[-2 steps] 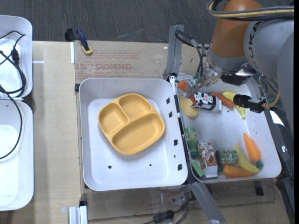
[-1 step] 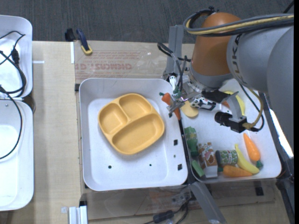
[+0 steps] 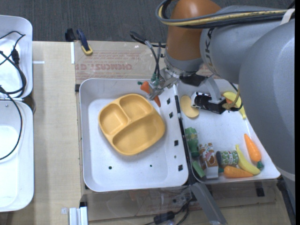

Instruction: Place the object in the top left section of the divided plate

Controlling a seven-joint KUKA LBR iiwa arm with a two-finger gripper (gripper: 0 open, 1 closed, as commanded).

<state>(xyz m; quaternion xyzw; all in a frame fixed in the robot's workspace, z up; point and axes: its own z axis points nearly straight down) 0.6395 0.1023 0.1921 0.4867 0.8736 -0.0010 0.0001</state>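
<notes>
Arm (image 3: 243,55): you see the grey iiwa filling the 1 to 4 o'clock part of the view, its orange band at 12 o'clock above the wrist.
Left bin (image 3: 93,172): you have the white bin at centre, carrying the plate.
Right bin (image 3: 220,121): it sits just beside the left bin at 3 o'clock, partly under the arm.
Divided plate (image 3: 132,123): yellow, three sections, turned askew in the left bin; its sections look bare.
Gripper (image 3: 156,89): it hangs over the far rim of the left bin, at the plate's 1 o'clock edge. You can see a small orange object (image 3: 146,86) at the fingertips, but whether the jaws truly clamp it, you cannot tell.
Right bin contents: a pale round slice (image 3: 189,107) near the divider wall; a green packet (image 3: 192,138) below it; a small can (image 3: 228,157), a banana (image 3: 247,162) and two carrots (image 3: 253,148) toward 4 o'clock.
Blue clip (image 3: 83,42): on the bench at 11 o'clock, well apart from the bins.
</notes>
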